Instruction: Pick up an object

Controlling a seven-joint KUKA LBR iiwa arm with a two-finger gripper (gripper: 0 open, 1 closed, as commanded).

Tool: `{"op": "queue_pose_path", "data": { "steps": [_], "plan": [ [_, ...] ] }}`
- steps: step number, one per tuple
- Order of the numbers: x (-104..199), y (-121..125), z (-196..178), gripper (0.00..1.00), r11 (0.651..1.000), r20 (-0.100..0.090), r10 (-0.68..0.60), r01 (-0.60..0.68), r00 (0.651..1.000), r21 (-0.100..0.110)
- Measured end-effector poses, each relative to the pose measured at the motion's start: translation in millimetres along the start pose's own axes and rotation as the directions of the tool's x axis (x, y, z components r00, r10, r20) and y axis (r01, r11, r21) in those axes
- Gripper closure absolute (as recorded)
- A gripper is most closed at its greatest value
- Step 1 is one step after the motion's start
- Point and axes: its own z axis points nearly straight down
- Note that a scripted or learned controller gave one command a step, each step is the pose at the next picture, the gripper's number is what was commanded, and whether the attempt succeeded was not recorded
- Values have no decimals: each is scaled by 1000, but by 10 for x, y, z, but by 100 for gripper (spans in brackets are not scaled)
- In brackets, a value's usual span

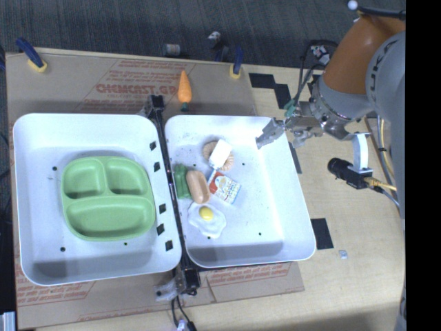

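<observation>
A small cluster of toy food is seen in the right bin [289,205], gathered toward the wall it shares with the left bin [34,185]. No single item is named by the task, so any of these may be taken as the target. A toy hot dog [198,185] lies at the middle of the cluster, its long axis running roughly from the bin's far edge toward its near edge, slightly tilted. Touching it on the divider side is a green piece [180,182], too small to be identified. A toy fried egg [207,218] lies just nearward of the hot dog; a small printed packet [225,188] lies just beside it on the arm's side; a white wedge [220,153] rests on a tan bun-like piece [209,147] at the far end of the cluster.

The gripper [267,135] is seen over the far corner of the right bin on the arm's side, above the rim. Whether it is spread or closed cannot be told, and nothing is seen held in it. From the gripper, the hot dog lies toward the divider and nearward; the white wedge is judged the closest item.

A green divided plate [107,197] sits in the left bin, and a toy carrot [184,87] lies on the cardboard [131,81] beyond both bins.
</observation>
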Motion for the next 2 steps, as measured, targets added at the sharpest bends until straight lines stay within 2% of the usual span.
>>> {"op": "queue_pose_path", "data": {
  "steps": [1, 2],
  "plan": [
    [78, -250, 1477, 0, 1000, 1, 1, -1, 1000, -5],
    [536, -46, 1472, 0, 1000, 3, -2, 2, 1000, -10]
  ]
}}
